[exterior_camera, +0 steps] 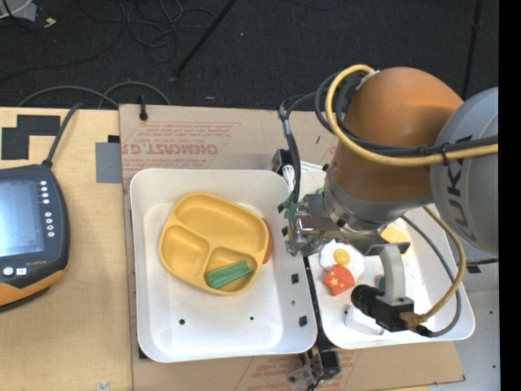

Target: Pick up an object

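I see the arm [391, 145] hanging over the right bin [460, 320], covering much of it. The left bin [163, 324] holds a yellow divided plate [191, 235], and a green piece [229, 274] lies in its lower right compartment. In the right bin, a toy fried egg [340, 257] touches a red piece [339, 280], both just beside the gripper [303, 233]. Gripper wide or narrow: can't tell from here.
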Available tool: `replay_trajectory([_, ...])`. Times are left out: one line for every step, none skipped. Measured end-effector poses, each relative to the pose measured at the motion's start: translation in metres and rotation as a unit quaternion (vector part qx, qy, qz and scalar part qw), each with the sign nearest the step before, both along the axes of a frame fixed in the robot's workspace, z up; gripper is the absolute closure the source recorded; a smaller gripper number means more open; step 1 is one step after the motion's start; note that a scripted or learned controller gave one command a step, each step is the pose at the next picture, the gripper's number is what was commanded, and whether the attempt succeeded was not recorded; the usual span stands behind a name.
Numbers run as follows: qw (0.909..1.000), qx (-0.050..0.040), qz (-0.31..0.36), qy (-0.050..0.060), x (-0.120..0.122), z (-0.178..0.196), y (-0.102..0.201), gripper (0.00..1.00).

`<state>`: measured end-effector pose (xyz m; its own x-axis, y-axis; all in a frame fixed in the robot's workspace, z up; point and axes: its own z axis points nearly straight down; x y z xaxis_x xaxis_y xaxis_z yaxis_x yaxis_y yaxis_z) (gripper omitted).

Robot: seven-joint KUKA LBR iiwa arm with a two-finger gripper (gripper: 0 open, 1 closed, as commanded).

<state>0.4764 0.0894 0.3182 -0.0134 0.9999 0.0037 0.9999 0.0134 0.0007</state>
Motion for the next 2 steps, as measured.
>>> replay_trajectory([1.0,-0.003,-0.006,0.003,0.0,0.013,-0.03,1.0])
replay_trajectory([1.0,-0.0031,-0.008,-0.001,0.001,0.106,-0.077,1.0])
